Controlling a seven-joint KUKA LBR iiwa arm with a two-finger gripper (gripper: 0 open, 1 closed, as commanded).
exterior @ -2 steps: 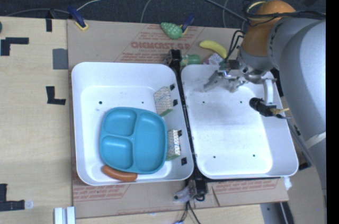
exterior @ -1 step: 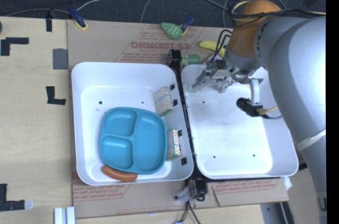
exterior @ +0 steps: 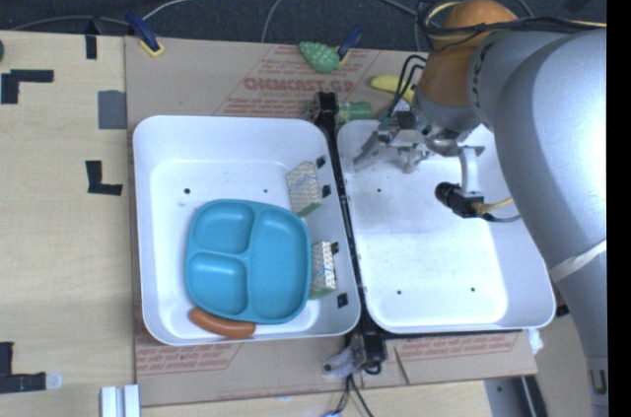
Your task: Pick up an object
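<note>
The left bin [exterior: 158, 208] held a blue plate [exterior: 246, 259], with a hot dog [exterior: 222, 323] at its near edge and a sponge [exterior: 304, 183] at its far right. The gripper [exterior: 394, 147] hung over the right bin's [exterior: 444, 307] far left corner, and I could not tell if it was wide or narrow. To do well, it should cross left and drop straight onto the sponge.

The grey arm with its orange band [exterior: 463, 40] reaches over the far part of the right white bin [exterior: 434, 297], its gripper [exterior: 394, 147] low there. In the left white bin [exterior: 163, 208] lie a blue divided plastic plate [exterior: 246, 259] and, touching its near edge, an orange sausage-shaped toy [exterior: 222, 323].
</note>
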